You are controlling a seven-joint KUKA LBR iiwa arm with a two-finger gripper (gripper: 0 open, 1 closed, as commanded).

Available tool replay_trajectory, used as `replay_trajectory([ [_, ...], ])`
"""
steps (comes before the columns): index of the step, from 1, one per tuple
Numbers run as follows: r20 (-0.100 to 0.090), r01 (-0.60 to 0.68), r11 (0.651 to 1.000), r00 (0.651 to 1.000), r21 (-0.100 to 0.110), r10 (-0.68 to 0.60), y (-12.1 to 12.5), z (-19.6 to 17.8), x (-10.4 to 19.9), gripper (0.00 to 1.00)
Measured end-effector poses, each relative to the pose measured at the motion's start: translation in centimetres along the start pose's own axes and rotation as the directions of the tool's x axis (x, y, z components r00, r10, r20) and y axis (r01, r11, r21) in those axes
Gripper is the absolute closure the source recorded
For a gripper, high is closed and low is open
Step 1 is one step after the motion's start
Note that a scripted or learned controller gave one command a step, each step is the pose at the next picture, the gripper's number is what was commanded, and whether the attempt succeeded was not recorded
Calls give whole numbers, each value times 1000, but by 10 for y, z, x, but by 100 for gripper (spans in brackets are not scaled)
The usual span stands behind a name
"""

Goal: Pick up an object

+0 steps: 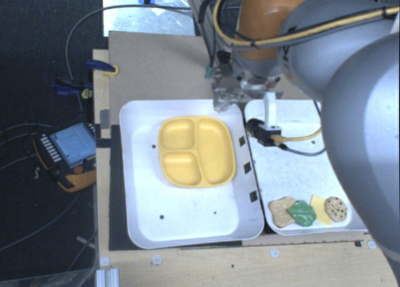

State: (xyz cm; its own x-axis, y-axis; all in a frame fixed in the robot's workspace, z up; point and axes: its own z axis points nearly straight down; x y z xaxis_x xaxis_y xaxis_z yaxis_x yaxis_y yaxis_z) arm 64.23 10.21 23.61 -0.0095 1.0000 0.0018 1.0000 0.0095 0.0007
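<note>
Left bin (134, 217): white, shallow. Holds one yellow divided plate (195, 151) with three compartments, lying flat in the upper middle of the bin. Bare white floor shows below the plate and along its left side.

Right bin (297, 167): white, shallow. Four small items are grouped along its near edge, at the bottom of the view: a tan cracker-like piece (281, 211), a green lump (303, 212) touching it, a yellow wedge (320, 207) just behind the green lump, and a round speckled cookie (336, 208) at the right end of the row. The arm covers the right part of this bin.

Gripper (226, 101): hangs at the far edge of the bench, above the rim where the two bins meet, near the upper right corner of the yellow plate. It is not touching the plate. Whether the fingers are parted or closed: cannot tell; they are small and dark against the wrist hardware. Nothing is seen between them.

Position of items relative to gripper: the four small items lie well apart from it, toward the near edge and to the right. The yellow plate is the closest object.

Arm (350, 73): grey, with an orange band (269, 4), entering from the right, with a yellow cable (300, 135) looped over the right bin.
</note>
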Motion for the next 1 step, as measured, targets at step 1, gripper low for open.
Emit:
replay_trajectory([
  [1,2,-4,1000,1000,0,4,0,-1,-3,0],
])
